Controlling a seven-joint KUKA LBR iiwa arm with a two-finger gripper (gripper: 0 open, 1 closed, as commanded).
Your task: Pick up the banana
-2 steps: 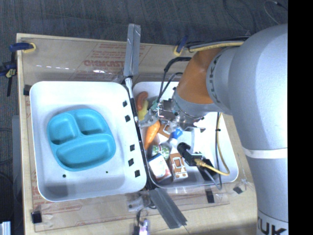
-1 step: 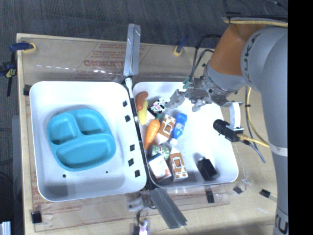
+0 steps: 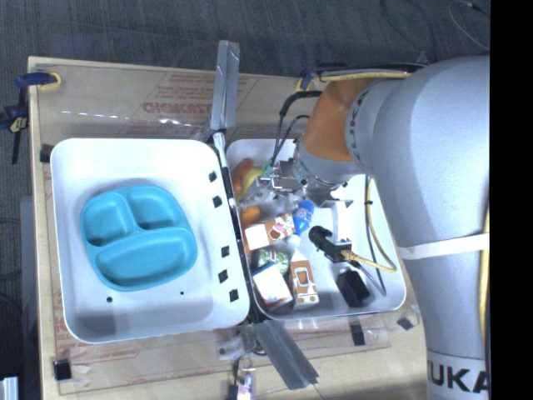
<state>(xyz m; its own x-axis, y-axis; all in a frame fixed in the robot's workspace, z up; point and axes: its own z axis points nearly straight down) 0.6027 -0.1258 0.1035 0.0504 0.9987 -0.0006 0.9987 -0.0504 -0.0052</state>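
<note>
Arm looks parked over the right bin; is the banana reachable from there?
Probably yes. The claw hangs over the right bin, beside a yellow-orange piece at the far-left corner, likely the banana; nothing covers it, though the bin wall crowds it.

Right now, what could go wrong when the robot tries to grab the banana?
1. The right bin is crowded: small boxes and packets lie packed together, so the gripper might pinch the wrong thing.
2. I cannot clearly pick out the banana; an orange-yellow item sits by the bin's left wall, a tight spot to reach.
3. The arm covers much of that bin, hiding what lies beneath.
</note>
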